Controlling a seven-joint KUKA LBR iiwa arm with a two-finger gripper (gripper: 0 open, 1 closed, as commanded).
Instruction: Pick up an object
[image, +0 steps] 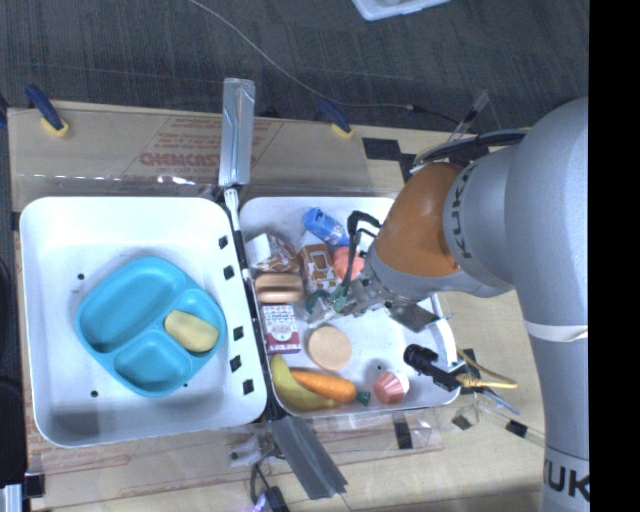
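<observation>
Grey arm (520, 230) from the right, orange-banded wrist bent low, claw (345, 297) pointing left.

We see two smooth, glossy white plastic bins (40, 300), a matt blue plastic tray (130, 300) at lower left, the arm's (520, 220) satin grey shell with its glossy orange band (420, 225), and bare cardboard-brown desk (300, 150).

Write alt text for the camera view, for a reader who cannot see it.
A grey arm with an orange band reaches from the right over the right bin, crowded with toy food including a carrot, banana and hot dog. The left bin holds a blue divided plate bearing a yellow potato-like piece.
</observation>
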